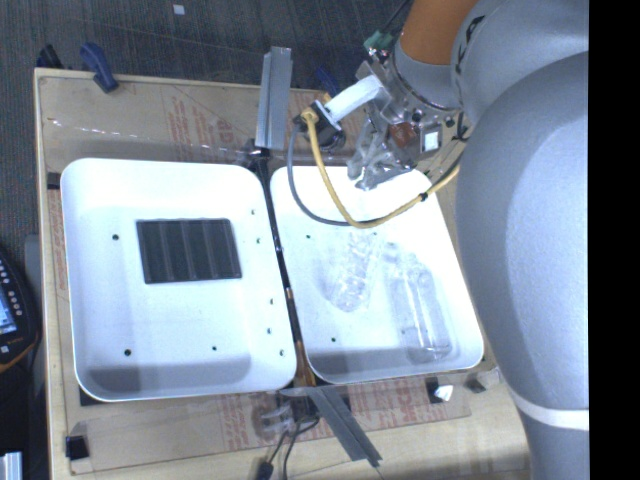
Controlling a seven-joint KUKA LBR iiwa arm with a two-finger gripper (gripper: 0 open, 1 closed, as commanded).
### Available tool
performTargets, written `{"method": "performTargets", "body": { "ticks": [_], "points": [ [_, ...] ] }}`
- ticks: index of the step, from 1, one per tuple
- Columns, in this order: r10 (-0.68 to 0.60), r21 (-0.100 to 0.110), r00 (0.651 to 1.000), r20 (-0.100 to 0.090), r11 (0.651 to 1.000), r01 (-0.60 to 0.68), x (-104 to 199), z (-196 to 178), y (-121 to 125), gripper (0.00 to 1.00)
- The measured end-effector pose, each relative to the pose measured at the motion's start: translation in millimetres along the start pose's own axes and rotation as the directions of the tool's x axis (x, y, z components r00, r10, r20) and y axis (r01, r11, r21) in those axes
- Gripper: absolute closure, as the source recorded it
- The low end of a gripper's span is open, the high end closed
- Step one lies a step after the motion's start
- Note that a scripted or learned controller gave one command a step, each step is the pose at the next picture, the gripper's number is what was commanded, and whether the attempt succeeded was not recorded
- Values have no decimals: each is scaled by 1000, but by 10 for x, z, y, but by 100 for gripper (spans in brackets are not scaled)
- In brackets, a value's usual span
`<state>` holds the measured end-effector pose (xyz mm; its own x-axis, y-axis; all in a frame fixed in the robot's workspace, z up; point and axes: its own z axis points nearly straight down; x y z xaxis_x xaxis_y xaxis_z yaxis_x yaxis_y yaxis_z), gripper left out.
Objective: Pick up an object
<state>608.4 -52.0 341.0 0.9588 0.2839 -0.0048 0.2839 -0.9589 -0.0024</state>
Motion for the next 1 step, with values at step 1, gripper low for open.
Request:
{"method": "performTargets", "body": {
  "ticks": [1],
  "points": [
    [-281, -3, 960, -4, 960, 281, -52, -597, 628, 100]
  ]
}}
